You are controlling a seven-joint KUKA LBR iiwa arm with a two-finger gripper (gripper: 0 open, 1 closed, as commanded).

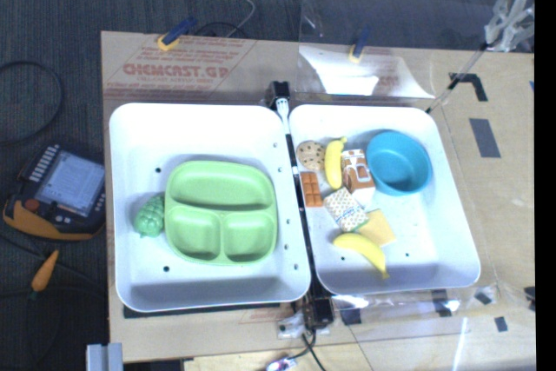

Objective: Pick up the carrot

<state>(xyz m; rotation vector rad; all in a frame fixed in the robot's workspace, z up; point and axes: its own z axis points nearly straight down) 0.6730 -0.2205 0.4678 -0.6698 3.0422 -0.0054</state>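
- As I look down on the worktop [174, 69] from the camera view, two white bins sit side by side on it. The left bin [130, 126] and the right bin [452, 256] touch along their inner rims.
- How the pincer stands, fingers apart or together, I cannot tell, nor whether it holds or touches anything.
- I cannot pick out the carrot for certain. The nearest in look is a small orange tapered thing [43, 270] lying tilted on the dark carpet, left of the worktop and outside both bins.
- That orange thing lies just below a handheld pendant [61, 191] with a grey screen and an orange edge. It is too small for me to say what it is.
- With the pincer's place unknown to me, I cannot set the carrot in relation to it.
- In the left bin lies a green divided plate [221, 208], and a green knobbly toy [149, 217] touches its left edge.
- In the right bin a blue bowl [398, 161] stands upright toward the far right corner.
- Left of the bowl lie a round cookie [309, 154], a banana [334, 163] and a small printed box [356, 170], crowded together.
- Below the cookie an orange-brown bar [310, 188] lies along the bin's left wall.
- Nearer me lie a checkered packet [345, 207], a yellow wedge [379, 228] and a second banana [365, 250], all close together.
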